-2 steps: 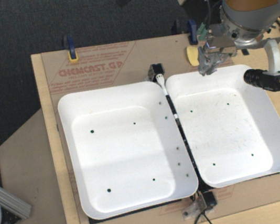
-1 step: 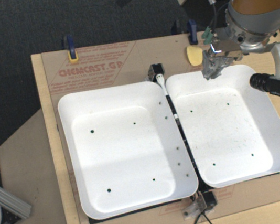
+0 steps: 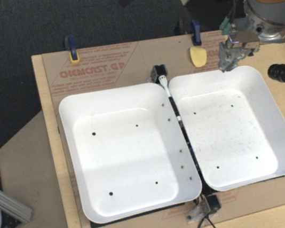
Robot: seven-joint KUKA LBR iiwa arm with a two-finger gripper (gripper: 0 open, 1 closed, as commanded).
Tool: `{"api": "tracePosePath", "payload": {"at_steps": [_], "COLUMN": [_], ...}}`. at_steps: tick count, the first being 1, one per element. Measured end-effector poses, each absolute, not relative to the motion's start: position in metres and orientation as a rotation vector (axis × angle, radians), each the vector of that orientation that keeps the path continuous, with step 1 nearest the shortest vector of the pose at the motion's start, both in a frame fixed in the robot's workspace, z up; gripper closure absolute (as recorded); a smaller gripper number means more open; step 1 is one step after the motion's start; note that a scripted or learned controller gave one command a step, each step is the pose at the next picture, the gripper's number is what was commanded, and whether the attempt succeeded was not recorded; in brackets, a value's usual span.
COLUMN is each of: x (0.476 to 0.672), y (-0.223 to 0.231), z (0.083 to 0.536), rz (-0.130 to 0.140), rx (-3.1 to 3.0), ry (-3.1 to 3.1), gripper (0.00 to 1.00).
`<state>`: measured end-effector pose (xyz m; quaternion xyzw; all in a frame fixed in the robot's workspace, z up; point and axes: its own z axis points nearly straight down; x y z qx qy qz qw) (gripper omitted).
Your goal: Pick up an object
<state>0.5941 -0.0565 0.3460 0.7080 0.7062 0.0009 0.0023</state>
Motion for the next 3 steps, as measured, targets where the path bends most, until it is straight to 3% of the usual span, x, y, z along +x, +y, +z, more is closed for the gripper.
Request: {"api": "tracePosePath", "payload": {"at_steps": [1,3], "x": [0.571,0.553], "y": [0.074,0.063], "z": [0.301,0.314], "rz": [-0.004,-0.003], "rx": [2.216,2.223], "ry": [2.236,2.223], "gripper": [1.0,1.0]}}
